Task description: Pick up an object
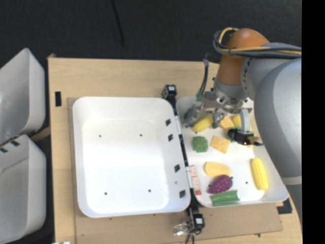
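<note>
Fingers' state we cannot tell: gripper (210, 117) sits low in the right bin (271, 193), at its far end, right over a yellow piece (202, 124). Near it we see a green broccoli (200, 144) and cheese wedge (220, 144); corn cob (259, 173), purple grapes (220, 184) lie closer to us.

Tabletop: pale wooden tabletop (117, 75) carrying two shallow white plastic bins side by side, dark floor behind it.
Left bin: large white bin (127, 156) with small dark dots on its floor.
Right bin: white bin (244, 187), its rim touching the left bin's.
Divider: black clips (169, 91) along the seam between the bins.
Left edge: two white rounded plastic shapes (18, 95), partly off the tabletop.
</note>
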Controlling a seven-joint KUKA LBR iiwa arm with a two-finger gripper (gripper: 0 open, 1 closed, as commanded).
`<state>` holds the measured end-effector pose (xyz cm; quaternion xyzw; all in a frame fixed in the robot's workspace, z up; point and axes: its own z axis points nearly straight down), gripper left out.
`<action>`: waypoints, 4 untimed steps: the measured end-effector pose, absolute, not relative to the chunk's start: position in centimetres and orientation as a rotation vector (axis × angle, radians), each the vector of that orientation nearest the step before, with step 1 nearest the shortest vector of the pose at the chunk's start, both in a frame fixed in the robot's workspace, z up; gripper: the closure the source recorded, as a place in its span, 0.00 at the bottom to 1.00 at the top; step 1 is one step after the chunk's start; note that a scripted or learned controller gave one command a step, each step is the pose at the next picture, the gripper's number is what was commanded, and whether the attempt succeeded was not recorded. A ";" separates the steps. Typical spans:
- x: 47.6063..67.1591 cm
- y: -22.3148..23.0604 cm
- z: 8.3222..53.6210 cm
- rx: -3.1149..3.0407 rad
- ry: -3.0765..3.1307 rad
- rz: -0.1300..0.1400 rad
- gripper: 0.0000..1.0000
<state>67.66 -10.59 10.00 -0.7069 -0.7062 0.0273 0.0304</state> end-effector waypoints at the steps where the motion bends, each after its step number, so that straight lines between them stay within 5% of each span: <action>1: 67.7 -10.6 10.0 -2.178 -2.178 0.085 0.00; 4: 67.6 -10.5 10.0 -2.177 -2.180 0.083 0.00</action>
